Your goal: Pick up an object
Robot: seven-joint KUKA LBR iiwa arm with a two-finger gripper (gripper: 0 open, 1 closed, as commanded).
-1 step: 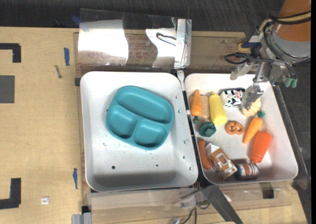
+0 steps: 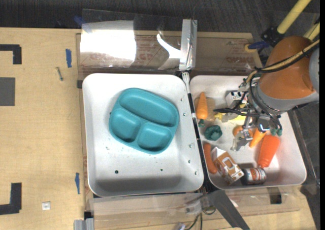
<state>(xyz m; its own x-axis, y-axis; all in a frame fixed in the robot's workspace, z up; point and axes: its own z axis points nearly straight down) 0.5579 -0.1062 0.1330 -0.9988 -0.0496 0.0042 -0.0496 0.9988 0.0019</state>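
My gripper point(image 2: 245, 136) hangs low over the middle of the right bin point(image 2: 294, 173), below the arm's orange band point(image 2: 287, 71). Small toys crowd around it: a small orange piece point(image 2: 237, 131) at its left, a yellow piece point(image 2: 223, 117) further up-left, and a large orange carrot point(image 2: 268, 151) to its right. A teal lump point(image 2: 213, 132) and a slim orange carrot point(image 2: 202, 106) lie near the bin's left wall. Whether anything is held is hidden by the clutter.
A teal divided plate point(image 2: 143, 119) lies in the left bin point(image 2: 101, 173). At the right bin's front sit a printed box point(image 2: 228, 167), a small can point(image 2: 254, 175) and an orange stick point(image 2: 208, 157). Cables point(image 2: 231, 108) trail off the wrist.
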